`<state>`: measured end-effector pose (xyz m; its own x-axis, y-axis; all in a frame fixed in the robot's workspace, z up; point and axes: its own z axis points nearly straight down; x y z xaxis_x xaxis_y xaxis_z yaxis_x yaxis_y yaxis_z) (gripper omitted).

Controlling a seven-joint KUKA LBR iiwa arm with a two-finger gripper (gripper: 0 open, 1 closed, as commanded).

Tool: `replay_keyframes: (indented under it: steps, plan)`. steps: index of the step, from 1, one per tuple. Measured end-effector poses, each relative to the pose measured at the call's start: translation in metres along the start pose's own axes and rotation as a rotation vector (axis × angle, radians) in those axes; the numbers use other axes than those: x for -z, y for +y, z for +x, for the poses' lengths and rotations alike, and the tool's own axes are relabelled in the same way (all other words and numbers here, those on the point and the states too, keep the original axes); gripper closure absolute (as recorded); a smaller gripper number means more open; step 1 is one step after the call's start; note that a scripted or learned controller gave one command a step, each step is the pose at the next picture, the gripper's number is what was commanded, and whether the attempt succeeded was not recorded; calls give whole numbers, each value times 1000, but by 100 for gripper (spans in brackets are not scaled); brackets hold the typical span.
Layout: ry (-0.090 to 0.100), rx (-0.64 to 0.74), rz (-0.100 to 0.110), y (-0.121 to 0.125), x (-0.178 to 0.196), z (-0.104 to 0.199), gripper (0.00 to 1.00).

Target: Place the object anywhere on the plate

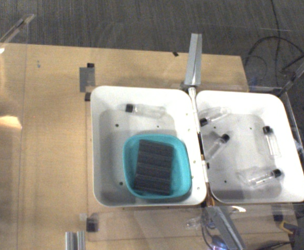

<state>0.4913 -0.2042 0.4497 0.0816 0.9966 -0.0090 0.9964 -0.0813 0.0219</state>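
Item: bench (pixel 37 165) with two shallow white bins, recorded from above at a slant.

Left bin (pixel 95 139): a teal plate (pixel 180 165) is set in the near half, close to the bin's right wall. A dark ridged block (pixel 153 166) lies flat on the plate, wholly within its rim. A clear vial with a black cap (pixel 144 110) lies on its side near the far wall, well apart from the plate.

Right bin (pixel 293 139): four more clear capped vials are scattered on their sides: one at the far left corner (pixel 213 116), one beside the left wall (pixel 217 144), one toward the right wall (pixel 270 139) and one near the front (pixel 260 177).

Step in hand: judged to be either the end of a placement or the start of one. If the ridged block is the object meant, it already rests on the plate and nothing is left to be done (this reading is favoured, since nothing else touches the plate). If a vial is meant, the pick is not yet begun.

Next move, in the second case: a descent over one vial, with the grasp taken across its narrow body, then a carry to the bare teal margin beside the block.

Arm pose: cannot be told. Gripper: whether apart or together cannot be told.
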Motion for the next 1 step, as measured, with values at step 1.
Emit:
replay_keyframes:
  steps: [1]
  plan:
    - [6, 33, 12, 45, -14, 46, 100]
